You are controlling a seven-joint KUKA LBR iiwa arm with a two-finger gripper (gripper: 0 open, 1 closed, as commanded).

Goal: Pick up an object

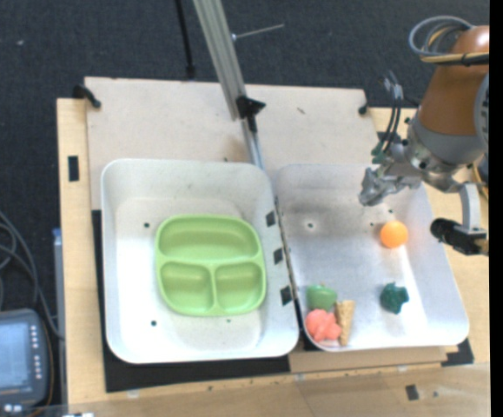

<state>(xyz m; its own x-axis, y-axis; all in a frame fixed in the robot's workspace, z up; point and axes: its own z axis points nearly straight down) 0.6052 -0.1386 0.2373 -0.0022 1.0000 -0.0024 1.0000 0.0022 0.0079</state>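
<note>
I see the grey two-finger gripper (374, 189) above the right white bin (438, 307), just up-left of the small orange ball (393, 234); its jaw state I cannot tell. Risk: the round ball may roll away on a slightly off-centre descent.

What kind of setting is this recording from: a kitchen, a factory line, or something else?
Likely a robotics lab bench: two white bins on a board, toy items such as an orange ball, and a metal camera mast.

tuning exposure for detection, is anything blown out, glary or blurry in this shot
Camera view: both white bins read bright, the right bin showing a greyish sheen across its floor; the green divided tray and orange ball stay clear-edged; the gripper looks soft and small, detail hard to read; the dark floor is underexposed.
</note>
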